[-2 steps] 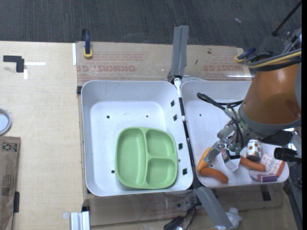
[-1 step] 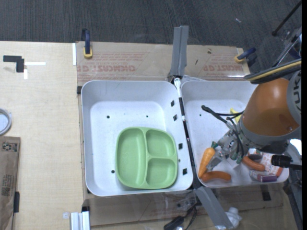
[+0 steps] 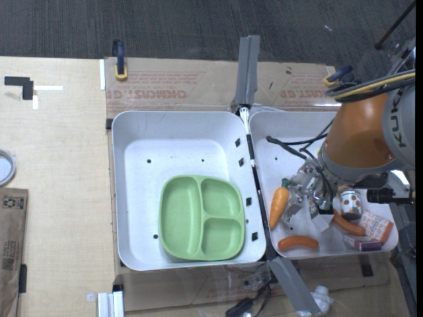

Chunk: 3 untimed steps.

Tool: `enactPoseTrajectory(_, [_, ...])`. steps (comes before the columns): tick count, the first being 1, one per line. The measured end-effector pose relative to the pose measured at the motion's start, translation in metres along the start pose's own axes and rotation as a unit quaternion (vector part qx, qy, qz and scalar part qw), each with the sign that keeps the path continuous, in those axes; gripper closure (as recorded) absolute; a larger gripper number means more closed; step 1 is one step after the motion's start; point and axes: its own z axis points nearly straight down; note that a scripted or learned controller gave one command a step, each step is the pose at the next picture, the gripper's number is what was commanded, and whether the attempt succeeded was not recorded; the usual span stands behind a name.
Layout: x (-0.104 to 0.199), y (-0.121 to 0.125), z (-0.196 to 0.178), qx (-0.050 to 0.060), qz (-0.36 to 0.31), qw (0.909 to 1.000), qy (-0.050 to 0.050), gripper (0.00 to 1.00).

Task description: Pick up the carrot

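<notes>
So the hot dog (image 3: 298,244) lies at the near edge of the right bin (image 3: 264,152), and just past it, left of it, the carrot (image 3: 278,206) stands on end by the divider. Gripper (image 3: 305,197) is right beside the carrot; can't tell if it's open. I'd center on the orange body, below the green top. Green plate (image 3: 201,218) is left of the carrot, in the other bin.

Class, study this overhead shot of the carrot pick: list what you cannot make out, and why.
- Gripper: too small and cluttered in the camera view to tell open from shut, or whether it touches the carrot.
- Right bin: its far side is covered by the arm.
- Box: print too small to read.
</notes>
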Motion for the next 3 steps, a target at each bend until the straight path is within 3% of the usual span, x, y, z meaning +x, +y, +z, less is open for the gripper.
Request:
enactPoseTrajectory(1, [-0.001, 0.000, -0.006, 0.000, 0.002, 1.0000, 0.001, 1.00])
enactPoseTrajectory(2, [0.024, 0.055, -0.100, 0.001, 0.179, 0.9838, 0.000, 1.00])
enactPoseTrajectory(3, [0.073, 0.023, -0.103, 0.000, -0.108, 0.9942, 0.001, 1.00])
